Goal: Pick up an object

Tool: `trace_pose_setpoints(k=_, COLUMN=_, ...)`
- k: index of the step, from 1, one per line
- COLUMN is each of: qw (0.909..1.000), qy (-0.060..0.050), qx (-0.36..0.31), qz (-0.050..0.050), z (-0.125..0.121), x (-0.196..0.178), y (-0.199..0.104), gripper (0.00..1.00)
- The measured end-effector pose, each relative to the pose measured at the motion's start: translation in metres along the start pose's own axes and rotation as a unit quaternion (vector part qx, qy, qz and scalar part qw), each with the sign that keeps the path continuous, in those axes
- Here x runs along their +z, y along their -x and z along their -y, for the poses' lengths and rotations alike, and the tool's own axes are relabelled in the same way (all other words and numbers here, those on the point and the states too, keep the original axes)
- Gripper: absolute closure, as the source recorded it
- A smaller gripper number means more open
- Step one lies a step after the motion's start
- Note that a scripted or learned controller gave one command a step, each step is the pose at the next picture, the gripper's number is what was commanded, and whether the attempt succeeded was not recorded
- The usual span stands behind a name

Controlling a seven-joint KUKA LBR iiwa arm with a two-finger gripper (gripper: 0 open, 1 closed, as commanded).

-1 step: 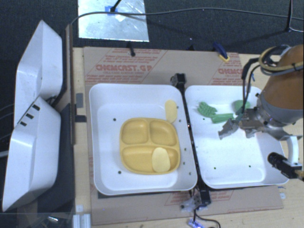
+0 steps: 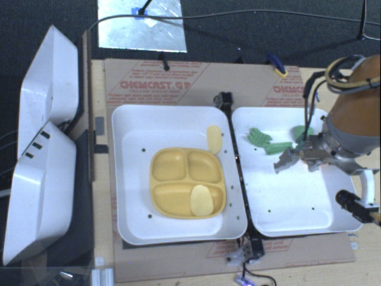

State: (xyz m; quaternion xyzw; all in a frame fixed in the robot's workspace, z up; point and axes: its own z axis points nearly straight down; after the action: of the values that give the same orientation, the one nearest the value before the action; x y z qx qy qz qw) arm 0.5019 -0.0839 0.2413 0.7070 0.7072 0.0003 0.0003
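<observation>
The end effector [image 2: 286, 159] is seen low in the right bin [image 2: 286, 210], and whether it is open or closed cannot be told. The green toy [image 2: 269, 142], lying just beside it at the bin's far side, is the likely target; its long axis runs roughly left to right. A miss is likely if the descent lands on bare floor short of it.

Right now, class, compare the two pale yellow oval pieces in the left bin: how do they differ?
One oval piece lies inside the yellow divided tray, in its lower right compartment; the other oval piece lies on the left bin's white floor beyond the tray's top right corner. The tray one looks larger. Both are pale yellow, rounded and flat-lying.
</observation>
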Motion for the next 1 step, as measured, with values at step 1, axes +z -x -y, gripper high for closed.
trace_pose_setpoints(k=1, qw=1.0, qy=-0.002, qx=0.0, qz=0.0, z=-0.0027, x=0.0451, y=-0.0072, gripper=0.0)
